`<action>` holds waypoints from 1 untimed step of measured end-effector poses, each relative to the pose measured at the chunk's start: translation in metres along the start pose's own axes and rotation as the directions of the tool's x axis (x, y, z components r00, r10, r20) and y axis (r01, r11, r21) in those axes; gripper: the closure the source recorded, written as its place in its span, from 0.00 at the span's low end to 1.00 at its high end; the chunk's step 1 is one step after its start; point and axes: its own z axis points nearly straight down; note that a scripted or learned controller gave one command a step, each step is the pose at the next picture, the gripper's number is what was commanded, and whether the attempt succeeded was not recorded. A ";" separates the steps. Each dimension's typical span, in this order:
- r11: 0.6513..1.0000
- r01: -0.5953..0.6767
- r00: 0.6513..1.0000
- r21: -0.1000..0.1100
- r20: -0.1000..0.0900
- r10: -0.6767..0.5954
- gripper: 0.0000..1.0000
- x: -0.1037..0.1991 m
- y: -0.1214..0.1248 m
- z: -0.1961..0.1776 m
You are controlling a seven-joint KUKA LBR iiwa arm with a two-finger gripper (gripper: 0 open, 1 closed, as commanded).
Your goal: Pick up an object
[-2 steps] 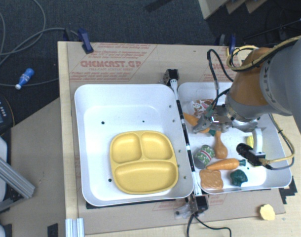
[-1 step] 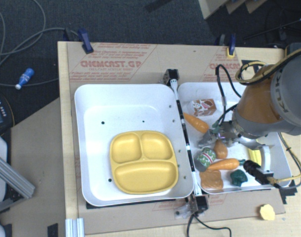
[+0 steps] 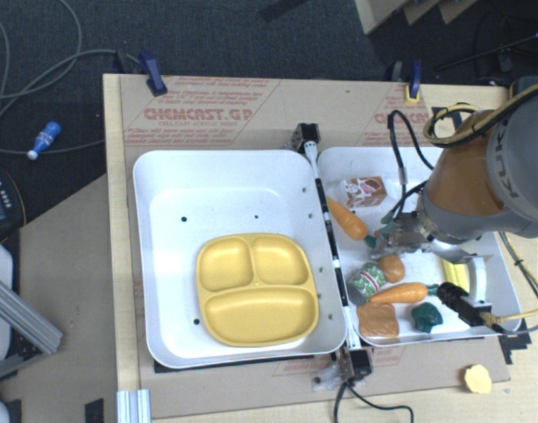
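- Bread [image 3: 379,322], broccoli [image 3: 426,315], carrot [image 3: 398,293] lying along the right bin's [image 3: 362,159] near edge; yellow tray [image 3: 254,289] sitting in the left bin [image 3: 163,236].
- Gripper [image 3: 394,236] hovering low, between a second carrot [image 3: 347,219] and a small orange piece [image 3: 392,267]; claw state hidden, cannot tell.
- Step: approaching, nothing seemingly grasped; next needing descent onto one item.

Arm [image 3: 481,179] reaches leftward; gripper [image 3: 394,234] seemingly lowered.

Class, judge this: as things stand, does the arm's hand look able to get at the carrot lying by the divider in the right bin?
Probably yes. The carrot lies uncovered beside the divider, nothing on top, and the hand sits just to its right in the same right bin.
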 end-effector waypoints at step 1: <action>1.000 0.009 1.000 -0.010 -0.001 -0.009 1.00 0.058 -0.005 -0.096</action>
